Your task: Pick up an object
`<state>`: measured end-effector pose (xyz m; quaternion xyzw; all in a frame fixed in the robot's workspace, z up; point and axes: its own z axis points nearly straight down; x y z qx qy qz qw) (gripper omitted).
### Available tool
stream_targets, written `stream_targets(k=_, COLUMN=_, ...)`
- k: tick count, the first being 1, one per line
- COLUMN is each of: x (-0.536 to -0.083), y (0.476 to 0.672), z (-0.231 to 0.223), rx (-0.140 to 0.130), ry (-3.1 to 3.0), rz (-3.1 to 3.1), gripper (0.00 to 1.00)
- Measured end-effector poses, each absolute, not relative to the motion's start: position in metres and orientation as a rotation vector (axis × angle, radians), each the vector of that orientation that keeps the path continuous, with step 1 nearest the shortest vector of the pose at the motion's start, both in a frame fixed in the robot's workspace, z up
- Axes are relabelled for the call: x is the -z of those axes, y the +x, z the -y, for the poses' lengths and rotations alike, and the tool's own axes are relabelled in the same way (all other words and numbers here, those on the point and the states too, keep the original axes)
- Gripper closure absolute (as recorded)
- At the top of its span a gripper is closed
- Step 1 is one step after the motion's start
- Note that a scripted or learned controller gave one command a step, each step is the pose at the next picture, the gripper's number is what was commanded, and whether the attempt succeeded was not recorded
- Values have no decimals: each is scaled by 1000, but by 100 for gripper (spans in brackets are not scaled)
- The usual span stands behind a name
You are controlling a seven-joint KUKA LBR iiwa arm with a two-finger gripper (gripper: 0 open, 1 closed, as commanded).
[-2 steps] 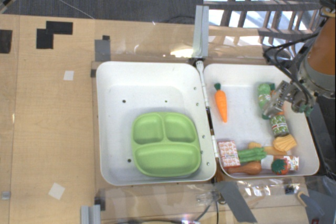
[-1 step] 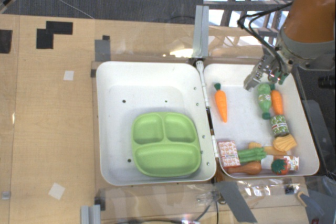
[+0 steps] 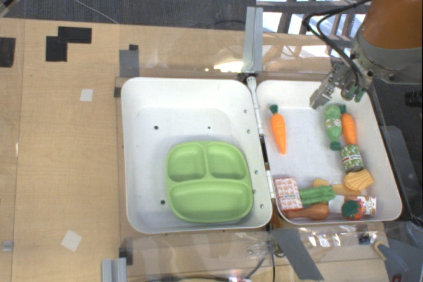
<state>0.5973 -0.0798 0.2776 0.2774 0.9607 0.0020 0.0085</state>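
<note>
My gripper [image 3: 336,93] hangs over the far right part of the right bin [image 3: 301,145], its fingers open with nothing between them. Just below it lie a green bottle [image 3: 332,125] and a small orange carrot [image 3: 349,129] side by side. A larger toy carrot [image 3: 278,130] lies alone at the bin's left. Along the right wall and front edge sit a dark green can [image 3: 351,158], a yellow wedge [image 3: 359,179], a pink box [image 3: 287,193], a green toy [image 3: 316,195] and a red and white item [image 3: 357,207].
The left bin [image 3: 145,109] holds a green sectioned plate [image 3: 209,181] toward its front. A metal divider post [image 3: 253,43] stands behind the seam between the bins. The arm's orange band [image 3: 394,3] rises at the upper right.
</note>
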Motion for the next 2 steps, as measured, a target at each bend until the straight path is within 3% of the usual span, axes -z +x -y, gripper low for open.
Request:
stream_targets(k=1, x=-292, y=648, z=45, rx=-6, ry=1106, rz=-2931, gripper=100)
stream_targets(k=2, x=-327, y=663, z=66, rx=-3, ry=1018, rz=-2960, gripper=100)
